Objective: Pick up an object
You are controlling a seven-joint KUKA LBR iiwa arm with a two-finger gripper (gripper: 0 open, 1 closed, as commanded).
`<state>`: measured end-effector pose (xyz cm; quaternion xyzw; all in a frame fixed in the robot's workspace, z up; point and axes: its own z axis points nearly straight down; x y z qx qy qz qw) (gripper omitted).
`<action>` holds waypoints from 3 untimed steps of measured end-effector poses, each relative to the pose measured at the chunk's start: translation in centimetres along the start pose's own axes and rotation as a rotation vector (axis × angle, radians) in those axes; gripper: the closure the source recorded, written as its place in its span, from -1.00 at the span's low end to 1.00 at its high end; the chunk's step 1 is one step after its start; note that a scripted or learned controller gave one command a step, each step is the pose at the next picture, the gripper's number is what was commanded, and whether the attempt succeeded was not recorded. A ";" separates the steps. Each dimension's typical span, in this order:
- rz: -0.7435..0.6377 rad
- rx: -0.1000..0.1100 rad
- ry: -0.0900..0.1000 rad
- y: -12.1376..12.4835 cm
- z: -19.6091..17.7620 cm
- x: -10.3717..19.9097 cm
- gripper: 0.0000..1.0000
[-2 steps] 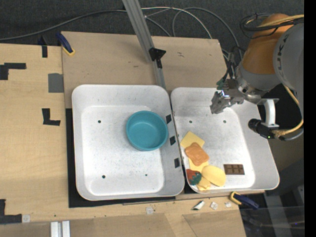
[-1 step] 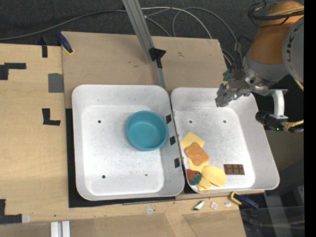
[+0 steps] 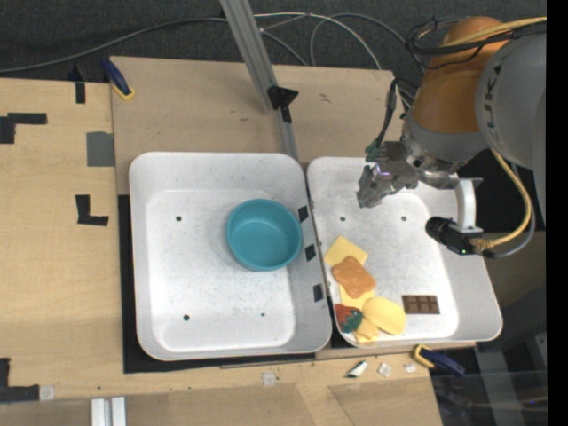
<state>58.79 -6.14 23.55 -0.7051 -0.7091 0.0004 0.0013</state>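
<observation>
My gripper (image 3: pixel 371 192) hangs over the back part of the right bin (image 3: pixel 461 327), with nothing visible between its fingers. In the front left of that bin lies a cluster of small things: a yellow slice (image 3: pixel 343 251), an orange toast-like piece (image 3: pixel 354 280), a yellow rounded piece (image 3: pixel 385 314), and a small red and green item (image 3: pixel 348 318). A brown chocolate bar (image 3: pixel 421 304) lies flat just right of the cluster. The cluster sits below and slightly left of the gripper, well apart from it.
A blue bowl (image 3: pixel 263 233) stands in the left bin (image 3: pixel 160 264). A metal pole (image 3: pixel 253 43) slants up behind the bins. Cables trail along the back of the bench. Small clips lie in front of the right bin.
</observation>
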 end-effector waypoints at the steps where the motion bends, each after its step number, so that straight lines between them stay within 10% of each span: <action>1: 0.000 0.002 0.000 -2.0 1.1 5.5 1.00; 3: -0.002 -0.001 0.001 -3.7 0.0 15.8 1.00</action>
